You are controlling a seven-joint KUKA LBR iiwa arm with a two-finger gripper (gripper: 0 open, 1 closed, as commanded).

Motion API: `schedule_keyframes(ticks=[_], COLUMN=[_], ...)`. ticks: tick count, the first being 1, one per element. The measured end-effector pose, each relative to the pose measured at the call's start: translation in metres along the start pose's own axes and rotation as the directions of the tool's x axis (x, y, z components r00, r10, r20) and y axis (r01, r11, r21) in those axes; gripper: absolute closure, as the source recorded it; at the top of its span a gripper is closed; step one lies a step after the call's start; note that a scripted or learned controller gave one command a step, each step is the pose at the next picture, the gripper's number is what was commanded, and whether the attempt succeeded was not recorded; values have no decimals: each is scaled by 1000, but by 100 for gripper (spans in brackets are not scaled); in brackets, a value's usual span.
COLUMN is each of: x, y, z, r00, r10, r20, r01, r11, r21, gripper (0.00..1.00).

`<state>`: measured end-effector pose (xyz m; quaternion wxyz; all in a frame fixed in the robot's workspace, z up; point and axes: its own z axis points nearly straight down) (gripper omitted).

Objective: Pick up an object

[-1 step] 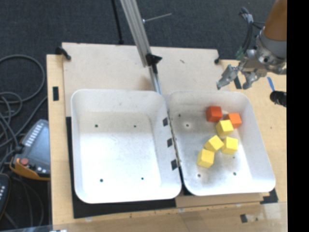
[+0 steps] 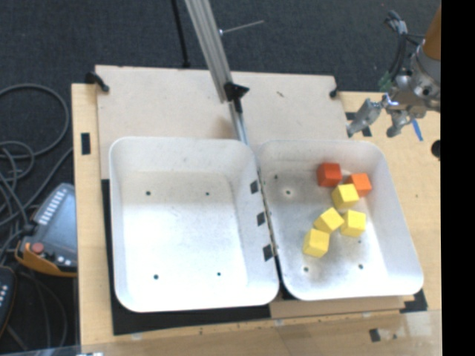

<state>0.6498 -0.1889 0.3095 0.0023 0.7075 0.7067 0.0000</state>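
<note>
Presently: six small blocks clustered in the right bin, touching. Likely light, rigid foam. Best candidate: red block, outermost; grip flat opposite faces. End effector above the bin's far corner, fingers apart, holding nothing.

No text, label, brand, number or sign can be read on anything here; all surfaces are unmarked or too blurred.

Even, bright overhead light, soft shadows in the white bins (slightly grainy), mild overall blur
</note>
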Motion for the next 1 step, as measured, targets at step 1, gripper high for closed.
schedule_keyframes(ticks=[1], x=[18], y=[26], z=[123], r00=[1000], r10=[-4], r20=[-2], r01=[4], r11=[1000], r21=[7], gripper=[0])
